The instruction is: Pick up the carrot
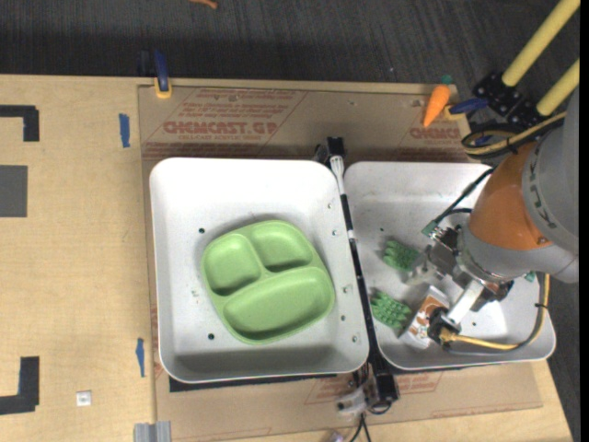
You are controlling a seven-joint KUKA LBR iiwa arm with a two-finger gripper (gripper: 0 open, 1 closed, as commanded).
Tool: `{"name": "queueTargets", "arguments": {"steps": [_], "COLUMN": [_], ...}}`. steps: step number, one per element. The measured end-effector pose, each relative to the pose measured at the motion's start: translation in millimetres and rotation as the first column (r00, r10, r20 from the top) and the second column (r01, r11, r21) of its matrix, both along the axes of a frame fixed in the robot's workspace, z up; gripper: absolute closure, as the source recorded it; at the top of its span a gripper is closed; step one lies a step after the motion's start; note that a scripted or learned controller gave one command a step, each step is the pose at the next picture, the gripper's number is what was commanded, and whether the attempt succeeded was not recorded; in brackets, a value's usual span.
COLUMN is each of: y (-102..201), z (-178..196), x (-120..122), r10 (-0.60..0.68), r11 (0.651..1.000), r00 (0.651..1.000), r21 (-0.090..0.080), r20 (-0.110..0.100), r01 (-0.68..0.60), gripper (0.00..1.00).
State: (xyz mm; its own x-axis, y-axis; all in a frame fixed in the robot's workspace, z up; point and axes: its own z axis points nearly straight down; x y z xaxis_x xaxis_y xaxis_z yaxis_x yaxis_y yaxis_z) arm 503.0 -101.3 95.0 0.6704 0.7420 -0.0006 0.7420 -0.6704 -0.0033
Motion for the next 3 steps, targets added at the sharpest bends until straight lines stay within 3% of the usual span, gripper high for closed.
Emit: {"name": "queueTargets", "arguments": {"steps": [1,2,3], "y": [4.7,3.9,67.3], "z": [-5.0,5.6,128.0], "x": [-17.7,-17.7,-18.0], "r10": [-0.181,-0.183,-0.263], "r11": [0.984,0.983,0.965], "r00": [0.983,0.983,0.965], "r21": [0.000,-0.001,0.000], "r20": [0.021,0.021,0.001], "r01": [0.181,0.183,0.263], "gripper": [0.00,1.00,1.00]}}
